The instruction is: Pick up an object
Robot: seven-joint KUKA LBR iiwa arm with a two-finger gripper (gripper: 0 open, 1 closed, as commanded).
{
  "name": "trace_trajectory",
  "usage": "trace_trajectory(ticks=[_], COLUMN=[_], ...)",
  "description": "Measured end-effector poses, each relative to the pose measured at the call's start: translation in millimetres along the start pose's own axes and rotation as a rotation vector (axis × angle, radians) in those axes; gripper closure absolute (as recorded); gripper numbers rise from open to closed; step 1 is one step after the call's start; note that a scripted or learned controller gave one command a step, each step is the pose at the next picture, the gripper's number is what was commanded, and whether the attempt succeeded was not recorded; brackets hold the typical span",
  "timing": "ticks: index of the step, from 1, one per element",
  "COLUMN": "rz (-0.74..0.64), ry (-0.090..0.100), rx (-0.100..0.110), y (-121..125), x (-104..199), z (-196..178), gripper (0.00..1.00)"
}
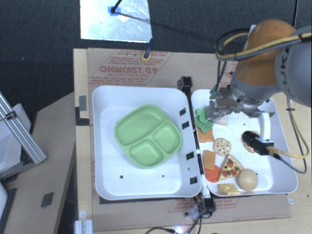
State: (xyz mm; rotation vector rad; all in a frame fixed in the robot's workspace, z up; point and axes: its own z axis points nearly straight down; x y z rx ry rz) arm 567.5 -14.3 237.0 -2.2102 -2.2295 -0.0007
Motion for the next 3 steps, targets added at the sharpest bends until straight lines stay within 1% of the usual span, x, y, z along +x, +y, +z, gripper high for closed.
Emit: trace_trajectory(ticks=[1,2,3], rz=[0.001,0.002,0.006], ry=[-0.001,-0.001,-0.001], rx=[0.001,-0.001,-0.003], y=[-40.4,-42.1,-41.7], x=[22.7,32.0,29.7], z=[15.0,22.3,21.5], gripper=[1.0,1.0,1.0])
